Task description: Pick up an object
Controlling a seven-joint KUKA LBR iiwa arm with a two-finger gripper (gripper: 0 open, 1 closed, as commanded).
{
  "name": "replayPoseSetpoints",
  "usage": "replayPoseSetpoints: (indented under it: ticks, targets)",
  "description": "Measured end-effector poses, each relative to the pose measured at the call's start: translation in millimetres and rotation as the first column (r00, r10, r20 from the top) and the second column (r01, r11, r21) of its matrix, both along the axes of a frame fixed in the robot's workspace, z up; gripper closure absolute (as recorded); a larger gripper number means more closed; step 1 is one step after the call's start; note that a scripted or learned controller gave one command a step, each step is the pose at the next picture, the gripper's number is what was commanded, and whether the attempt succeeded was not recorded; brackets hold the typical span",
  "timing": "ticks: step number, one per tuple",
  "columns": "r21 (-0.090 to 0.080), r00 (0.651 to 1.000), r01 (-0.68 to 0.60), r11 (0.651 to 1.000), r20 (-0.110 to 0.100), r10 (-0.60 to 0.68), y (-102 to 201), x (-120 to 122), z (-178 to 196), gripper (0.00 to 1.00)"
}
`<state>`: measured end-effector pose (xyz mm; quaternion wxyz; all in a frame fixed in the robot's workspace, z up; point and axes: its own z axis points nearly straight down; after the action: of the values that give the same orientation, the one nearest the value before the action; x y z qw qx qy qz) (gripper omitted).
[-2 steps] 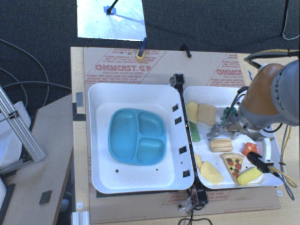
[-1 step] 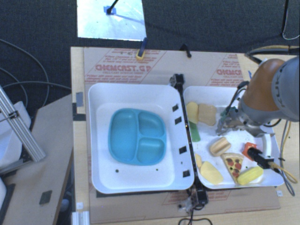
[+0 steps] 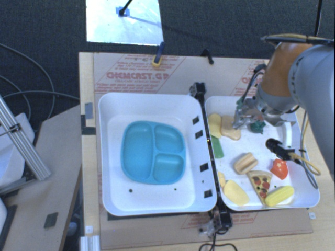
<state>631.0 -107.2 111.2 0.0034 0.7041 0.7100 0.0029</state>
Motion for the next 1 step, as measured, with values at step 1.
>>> replayPoseSetpoints:
  ticks: [1]
  targets:
    - [-0.001, 1.0, 0.003, 1.0, 0.0, -0.003, -21.0, 40.5, 22.4, 1.0]
